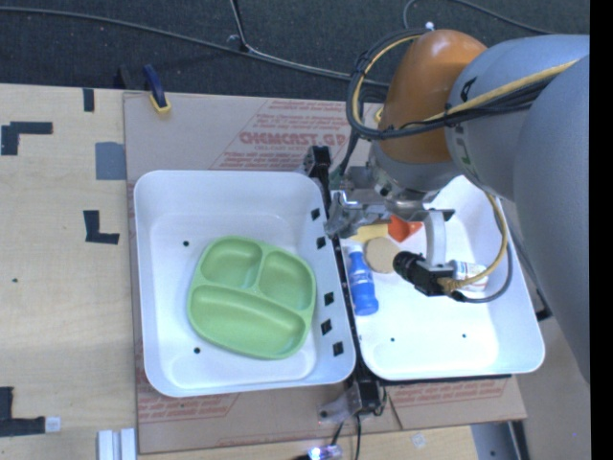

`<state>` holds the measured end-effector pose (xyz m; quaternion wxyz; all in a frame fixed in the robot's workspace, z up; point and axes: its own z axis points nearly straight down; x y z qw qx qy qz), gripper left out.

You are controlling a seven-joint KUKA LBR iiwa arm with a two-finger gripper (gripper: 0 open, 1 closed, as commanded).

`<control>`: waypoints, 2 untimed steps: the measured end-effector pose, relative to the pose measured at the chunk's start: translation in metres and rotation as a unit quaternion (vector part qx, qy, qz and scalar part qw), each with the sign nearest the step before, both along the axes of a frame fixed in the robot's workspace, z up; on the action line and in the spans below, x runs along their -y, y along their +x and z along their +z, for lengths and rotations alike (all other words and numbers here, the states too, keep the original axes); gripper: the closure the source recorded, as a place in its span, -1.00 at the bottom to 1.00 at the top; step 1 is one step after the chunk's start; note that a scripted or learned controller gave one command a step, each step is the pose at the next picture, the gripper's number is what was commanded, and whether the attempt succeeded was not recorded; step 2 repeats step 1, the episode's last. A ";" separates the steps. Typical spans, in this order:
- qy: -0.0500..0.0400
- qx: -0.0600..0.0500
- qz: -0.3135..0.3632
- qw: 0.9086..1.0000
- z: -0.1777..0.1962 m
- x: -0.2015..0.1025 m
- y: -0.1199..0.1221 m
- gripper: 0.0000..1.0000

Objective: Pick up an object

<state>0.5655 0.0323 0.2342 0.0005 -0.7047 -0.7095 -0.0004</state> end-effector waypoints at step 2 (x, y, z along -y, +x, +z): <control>0.000 -0.001 0.000 1.000 -0.015 -0.050 0.017 1.00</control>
